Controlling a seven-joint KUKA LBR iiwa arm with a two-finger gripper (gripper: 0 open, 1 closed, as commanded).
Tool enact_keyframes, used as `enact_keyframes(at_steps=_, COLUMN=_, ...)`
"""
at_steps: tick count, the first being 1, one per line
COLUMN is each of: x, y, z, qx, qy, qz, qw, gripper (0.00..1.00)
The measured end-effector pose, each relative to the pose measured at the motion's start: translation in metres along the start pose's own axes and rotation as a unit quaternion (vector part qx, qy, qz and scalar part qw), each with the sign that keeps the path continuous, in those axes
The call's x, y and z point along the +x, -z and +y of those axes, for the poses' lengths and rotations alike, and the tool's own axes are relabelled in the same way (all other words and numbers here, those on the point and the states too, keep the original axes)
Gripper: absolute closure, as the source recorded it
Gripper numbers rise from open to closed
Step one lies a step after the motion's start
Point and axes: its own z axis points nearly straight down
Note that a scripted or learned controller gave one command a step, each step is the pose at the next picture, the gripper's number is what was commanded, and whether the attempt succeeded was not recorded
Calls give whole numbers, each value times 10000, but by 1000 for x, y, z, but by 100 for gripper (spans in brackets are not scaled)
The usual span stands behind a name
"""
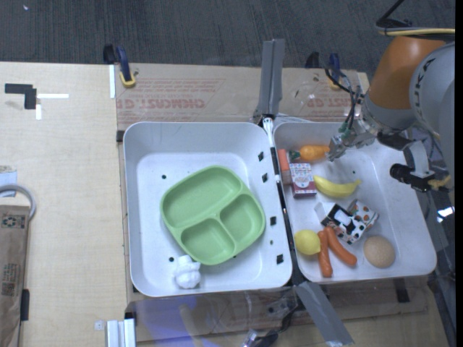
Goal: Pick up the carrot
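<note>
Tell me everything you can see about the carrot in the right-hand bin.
The carrot looks like orange toy food with a smooth, plastic-like surface. Two slim orange pieces show: one runs diagonally toward the egg, the other points toward the bin's near wall. Whether they are joined cannot be told. Both lie flat on the floor of the right bin, at its near end. The lemon sits against them on the left, and the black-and-white cow toy rests just above. The gripper is far off, near the orange fruit.

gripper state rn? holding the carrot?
Gripper: open or closed cannot be told; it sits at the back of the right bin near the orange fruit. Carrot lies at the bin's front, not held.
</note>
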Motion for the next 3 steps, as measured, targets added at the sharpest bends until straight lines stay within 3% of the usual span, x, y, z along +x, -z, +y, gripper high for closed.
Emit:
enact_keyframes(at_steps=1, x=33, y=91, z=6, qx=22, qy=-622, qz=11, qw=9981, gripper=100)
enact_keyframes(at_steps=2, x=85, y=143, z=27, qx=13, qy=489, qz=9, qw=9988, gripper=100)
enact_keyframes(at_steps=3, x=71, y=115, z=-17, qx=17, qy=2444, qz=21, qw=9697, gripper=100)
